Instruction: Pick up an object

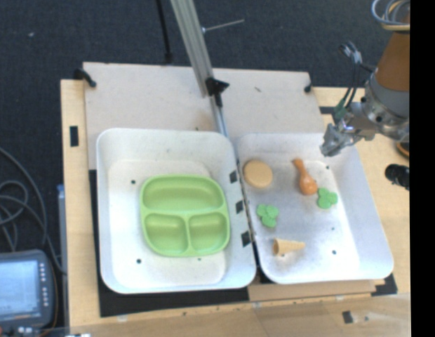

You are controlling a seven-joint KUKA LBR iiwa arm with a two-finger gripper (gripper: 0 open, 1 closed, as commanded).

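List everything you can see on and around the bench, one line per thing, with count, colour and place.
Bins: 2, white, side by side on the bench.
Divided tray: 1, light green, three compartments, in the left bin.
Round cookie-like disc: 1, tan, right bin near its left wall.
Carrot-like piece: 1, orange, right bin, upper middle.
Leafy pieces: 2, green, right bin; the second lies just right of the carrot-like piece.
Cone: 1, tan and orange, right bin, lower middle.
Metal pole: 1, grey, slanting up from between the bins.
Screen device: 1, grey, lower left off the bench.
Arm: 1, grey with orange band, at right.
Gripper: 1, grey, above the right bin's upper right corner.
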